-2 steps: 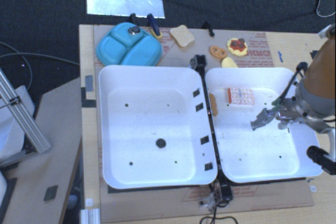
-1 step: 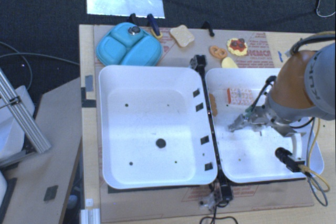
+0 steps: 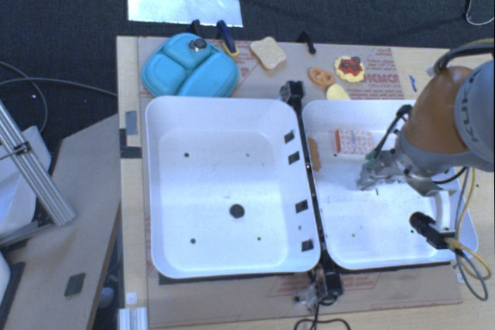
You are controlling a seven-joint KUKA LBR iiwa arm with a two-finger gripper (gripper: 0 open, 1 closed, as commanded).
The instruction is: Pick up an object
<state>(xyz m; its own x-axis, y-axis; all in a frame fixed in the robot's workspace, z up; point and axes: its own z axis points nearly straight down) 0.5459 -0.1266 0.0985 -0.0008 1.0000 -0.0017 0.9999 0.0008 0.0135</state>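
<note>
The grey arm with its orange band (image 3: 433, 108) reaches in from the right over the right-hand shallow white plastic bin (image 3: 387, 247), one of two bins standing side by side on the desk (image 3: 131, 166). Its tool (image 3: 370, 180) hangs low over the middle of that bin, pointing down and to the left; whether it is apart or together cannot be told from this view, and nothing shows between its tips.

In the right bin lie two things. A small flat rectangular packet, white with red print (image 3: 354, 141), rests near the far wall, just left of the tool and apart from it; its long axis runs left to right, roughly parallel to the bin's far wall. A narrow tan piece (image 3: 314, 154) lies against the bin's left wall, its long axis running near to far.

The left white bin (image 3: 166, 243) holds one small dark round thing (image 3: 237, 210) near the middle of its floor.

Beyond the bins, on the far strip of the desk, stand five loose things: one light blue plastic divided tray with a grey knob (image 3: 189, 67) on the left, one toy slice of toast (image 3: 268, 52), one small brown pretzel-shaped toy (image 3: 320, 76), one round yellow toy with a red and dark topping (image 3: 349, 68), and one pale yellow rounded piece (image 3: 337, 93) touching the right bin's far rim.
</note>
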